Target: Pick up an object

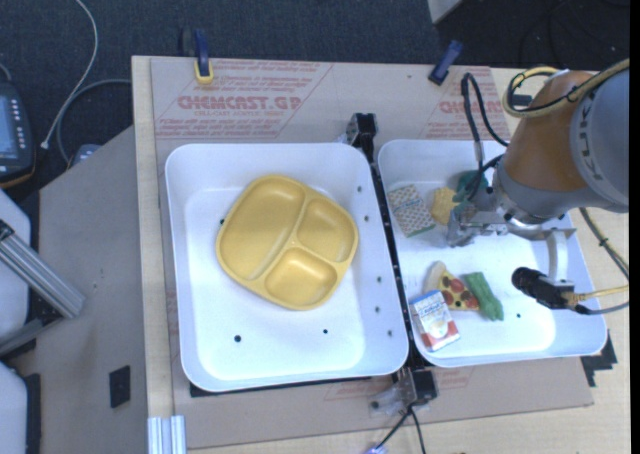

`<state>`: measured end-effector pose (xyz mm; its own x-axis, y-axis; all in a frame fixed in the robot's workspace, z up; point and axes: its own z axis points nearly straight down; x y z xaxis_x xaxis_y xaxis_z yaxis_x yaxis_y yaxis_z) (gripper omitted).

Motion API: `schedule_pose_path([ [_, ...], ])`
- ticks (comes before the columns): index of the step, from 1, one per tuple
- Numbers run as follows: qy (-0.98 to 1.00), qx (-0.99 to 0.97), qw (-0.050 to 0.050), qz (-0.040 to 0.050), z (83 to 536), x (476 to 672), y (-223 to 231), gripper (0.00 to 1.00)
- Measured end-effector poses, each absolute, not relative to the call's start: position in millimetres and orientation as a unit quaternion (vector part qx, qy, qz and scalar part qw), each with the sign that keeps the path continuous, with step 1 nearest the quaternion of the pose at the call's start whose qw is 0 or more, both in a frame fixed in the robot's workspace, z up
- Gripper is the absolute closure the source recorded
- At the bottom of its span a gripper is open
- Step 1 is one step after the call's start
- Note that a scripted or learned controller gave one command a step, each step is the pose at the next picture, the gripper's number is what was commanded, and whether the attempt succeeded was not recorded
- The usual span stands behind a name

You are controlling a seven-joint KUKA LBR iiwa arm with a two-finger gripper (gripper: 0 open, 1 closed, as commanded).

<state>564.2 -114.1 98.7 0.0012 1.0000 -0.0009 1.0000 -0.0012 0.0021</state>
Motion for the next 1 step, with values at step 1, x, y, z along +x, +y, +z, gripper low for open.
schedule_pose_path([
  [1, 0.708, 0.707, 0.003, 0.0018, 161.1, 566.5, -108.4, 1.00],
])
